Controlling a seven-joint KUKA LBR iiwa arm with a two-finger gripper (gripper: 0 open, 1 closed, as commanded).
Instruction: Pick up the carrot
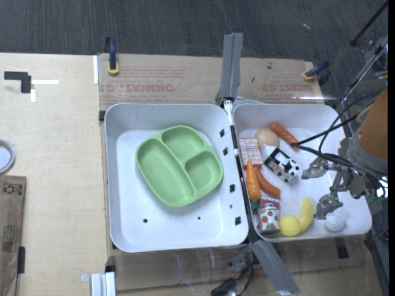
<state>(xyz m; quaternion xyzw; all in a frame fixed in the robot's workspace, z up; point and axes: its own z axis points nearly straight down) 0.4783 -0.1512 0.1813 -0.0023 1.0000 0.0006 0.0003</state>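
The carrot (252, 181), orange and tapered, lies along the left wall of the right bin (321, 113), with its tip toward the front. My gripper (319, 190) hangs over the right half of that bin, well to the right of the carrot. Its two fingers are spread apart, one (312, 171) farther back and one (324, 208) nearer the front. Only bin floor shows between them. A black-and-white toy cow (282, 165) sits between the gripper and the carrot.
Beside the carrot lie a red sausage (269, 187), a small can (268, 215), a pink packet (249, 148) and a yellow banana (299, 219). An orange-red piece (284, 134) and a beige lump (266, 136) lie at the back. A green divided plate (179, 164) fills the left bin.
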